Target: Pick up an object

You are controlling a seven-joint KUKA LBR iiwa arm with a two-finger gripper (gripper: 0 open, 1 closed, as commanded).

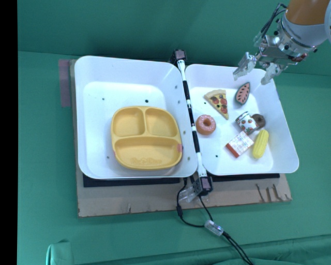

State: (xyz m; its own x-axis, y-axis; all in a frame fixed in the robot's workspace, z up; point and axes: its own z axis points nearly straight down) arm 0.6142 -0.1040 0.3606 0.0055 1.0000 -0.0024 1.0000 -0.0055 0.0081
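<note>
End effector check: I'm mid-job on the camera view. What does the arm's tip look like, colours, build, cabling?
The end effector is a metallic silver-grey unit with two pale grey fingers tipped in lighter pads. Thin dark cables loop along its left side up toward the wrist. Above it sits the arm, with a broad orange band and grey casing beyond that. I can make out no lettering or markings at this resolution.
</note>
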